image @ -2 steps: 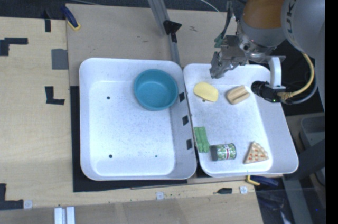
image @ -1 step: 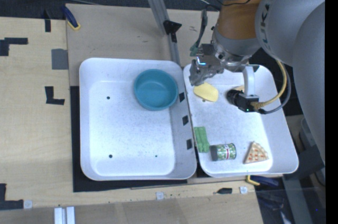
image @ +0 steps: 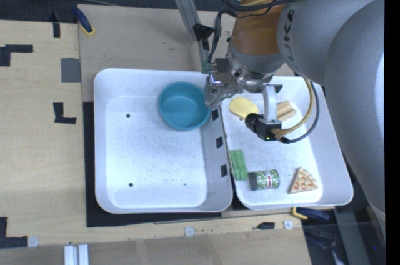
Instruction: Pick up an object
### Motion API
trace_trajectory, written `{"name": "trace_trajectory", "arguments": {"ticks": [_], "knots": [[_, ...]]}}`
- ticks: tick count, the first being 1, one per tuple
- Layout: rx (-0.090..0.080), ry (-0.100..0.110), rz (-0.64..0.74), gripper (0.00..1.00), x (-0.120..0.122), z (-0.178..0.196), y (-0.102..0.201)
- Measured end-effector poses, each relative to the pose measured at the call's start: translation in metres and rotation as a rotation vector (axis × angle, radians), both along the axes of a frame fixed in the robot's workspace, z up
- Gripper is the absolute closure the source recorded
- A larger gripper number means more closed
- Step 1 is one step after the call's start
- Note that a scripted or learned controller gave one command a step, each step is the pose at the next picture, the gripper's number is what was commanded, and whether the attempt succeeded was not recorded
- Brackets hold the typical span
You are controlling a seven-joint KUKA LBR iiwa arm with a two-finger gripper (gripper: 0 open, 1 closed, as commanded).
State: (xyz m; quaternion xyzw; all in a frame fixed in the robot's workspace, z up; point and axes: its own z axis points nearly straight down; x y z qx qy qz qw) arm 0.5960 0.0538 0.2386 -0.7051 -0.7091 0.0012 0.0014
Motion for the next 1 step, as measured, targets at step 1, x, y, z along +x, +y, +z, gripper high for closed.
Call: {"name": "trace_trajectory", "arguments": {"ticks": [1], "knots": [[0.000, 0.002, 0.000, 1.00, -0.0349, -0.0058, 0.0460]]}}
